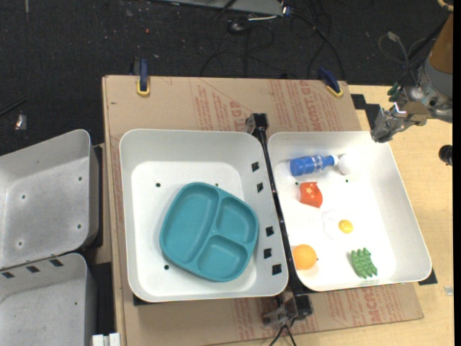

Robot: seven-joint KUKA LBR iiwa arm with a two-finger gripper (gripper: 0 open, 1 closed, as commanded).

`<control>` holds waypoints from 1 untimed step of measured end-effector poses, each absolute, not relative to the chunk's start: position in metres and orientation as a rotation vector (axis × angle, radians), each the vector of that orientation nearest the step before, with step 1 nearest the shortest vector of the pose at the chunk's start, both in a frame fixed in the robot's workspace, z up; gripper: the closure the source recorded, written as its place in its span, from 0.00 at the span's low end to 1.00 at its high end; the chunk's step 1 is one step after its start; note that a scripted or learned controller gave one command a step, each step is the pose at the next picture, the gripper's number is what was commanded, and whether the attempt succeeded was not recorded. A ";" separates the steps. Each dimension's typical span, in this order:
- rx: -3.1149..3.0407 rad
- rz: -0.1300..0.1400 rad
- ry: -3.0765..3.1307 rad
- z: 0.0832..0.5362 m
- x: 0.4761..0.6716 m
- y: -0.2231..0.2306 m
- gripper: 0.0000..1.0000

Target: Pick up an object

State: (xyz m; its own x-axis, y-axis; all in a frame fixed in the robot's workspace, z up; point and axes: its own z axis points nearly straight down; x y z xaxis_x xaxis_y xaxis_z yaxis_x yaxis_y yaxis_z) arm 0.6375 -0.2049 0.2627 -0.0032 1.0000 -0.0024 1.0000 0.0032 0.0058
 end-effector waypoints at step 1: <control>2.215 -0.001 2.230 0.249 0.633 -0.149 1.00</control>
